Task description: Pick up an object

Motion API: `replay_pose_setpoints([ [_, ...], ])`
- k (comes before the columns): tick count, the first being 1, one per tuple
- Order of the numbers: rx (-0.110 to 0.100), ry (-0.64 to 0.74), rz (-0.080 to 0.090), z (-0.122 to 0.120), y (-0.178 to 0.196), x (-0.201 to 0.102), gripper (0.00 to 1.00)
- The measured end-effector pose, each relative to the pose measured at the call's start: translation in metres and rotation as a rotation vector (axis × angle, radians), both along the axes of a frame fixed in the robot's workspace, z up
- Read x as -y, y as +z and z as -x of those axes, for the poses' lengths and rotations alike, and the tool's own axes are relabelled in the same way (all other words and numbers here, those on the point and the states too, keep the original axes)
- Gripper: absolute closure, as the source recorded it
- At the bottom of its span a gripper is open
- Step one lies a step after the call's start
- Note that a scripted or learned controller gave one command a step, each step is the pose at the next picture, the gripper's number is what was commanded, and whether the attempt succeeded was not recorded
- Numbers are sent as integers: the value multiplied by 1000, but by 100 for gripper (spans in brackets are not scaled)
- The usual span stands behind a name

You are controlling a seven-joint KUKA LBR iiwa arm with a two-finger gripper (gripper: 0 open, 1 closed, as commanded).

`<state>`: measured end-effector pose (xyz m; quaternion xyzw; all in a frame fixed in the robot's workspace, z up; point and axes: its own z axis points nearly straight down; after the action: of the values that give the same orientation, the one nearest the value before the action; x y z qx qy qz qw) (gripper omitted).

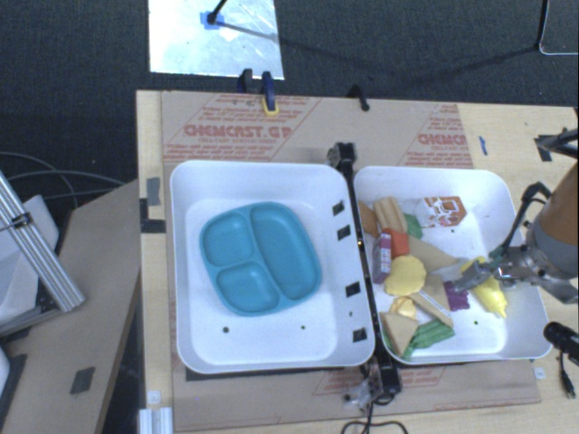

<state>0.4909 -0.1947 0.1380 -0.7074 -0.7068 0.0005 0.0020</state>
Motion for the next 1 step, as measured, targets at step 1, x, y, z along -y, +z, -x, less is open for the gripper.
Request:
replay_pose_setpoints([
  [1, 6, 1, 3, -20, -55, 13, 0],
])
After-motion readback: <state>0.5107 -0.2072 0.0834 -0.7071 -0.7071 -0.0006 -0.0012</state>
